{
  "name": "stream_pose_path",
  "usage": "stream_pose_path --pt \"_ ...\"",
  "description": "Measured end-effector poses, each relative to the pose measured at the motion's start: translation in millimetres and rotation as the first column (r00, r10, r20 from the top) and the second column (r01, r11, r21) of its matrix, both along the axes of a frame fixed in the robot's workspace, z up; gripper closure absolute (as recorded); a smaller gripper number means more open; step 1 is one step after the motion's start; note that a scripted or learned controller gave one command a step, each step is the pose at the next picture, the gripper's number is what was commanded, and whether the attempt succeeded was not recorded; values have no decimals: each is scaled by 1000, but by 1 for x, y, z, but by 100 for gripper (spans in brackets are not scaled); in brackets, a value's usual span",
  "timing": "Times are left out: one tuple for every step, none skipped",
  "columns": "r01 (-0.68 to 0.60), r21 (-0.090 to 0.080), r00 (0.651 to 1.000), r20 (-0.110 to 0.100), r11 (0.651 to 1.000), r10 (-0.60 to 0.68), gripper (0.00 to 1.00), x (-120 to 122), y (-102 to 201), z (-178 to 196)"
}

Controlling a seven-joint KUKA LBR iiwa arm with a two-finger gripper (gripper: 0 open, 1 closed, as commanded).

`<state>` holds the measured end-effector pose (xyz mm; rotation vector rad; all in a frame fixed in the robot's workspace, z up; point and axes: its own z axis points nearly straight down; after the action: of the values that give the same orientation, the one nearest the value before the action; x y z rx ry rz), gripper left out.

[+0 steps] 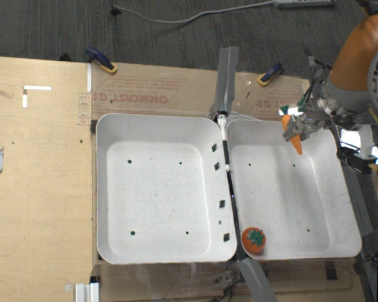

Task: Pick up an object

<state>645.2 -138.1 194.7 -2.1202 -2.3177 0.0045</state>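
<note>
I see a pale wooden tabletop (pixel 38 172) with a sheet of printed cardboard (pixel 154 95) clamped along its far edge, and beyond that dark carpet (pixel 88 18) with a grey cable (pixel 182 18) trailing across it. My arm (pixel 362 54) comes in from the right, its orange band high, wrist bent down over the far part of the right bin (pixel 335 247). The hand (pixel 294 134) hangs there clamped on an orange carrot-like object (pixel 296 143), whose pointed tip pokes out below the fingers, lifted clear of the bin floor. Well nearer to me than the hand, in the same bin's near left corner, lies a round orange-red toy with a green top (pixel 254 239). The left bin (pixel 103 250) sits off to the hand's left, touching the right one along a dark divider.
</note>
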Motion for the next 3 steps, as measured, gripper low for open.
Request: stream_pose_path --pt "52 0 999 -1 999 -52 100 8 0 13" --pt "52 0 999 -1 999 -52 0 8 0 13" --pt "-133 2 991 -1 991 133 0 -45 -67 -60"
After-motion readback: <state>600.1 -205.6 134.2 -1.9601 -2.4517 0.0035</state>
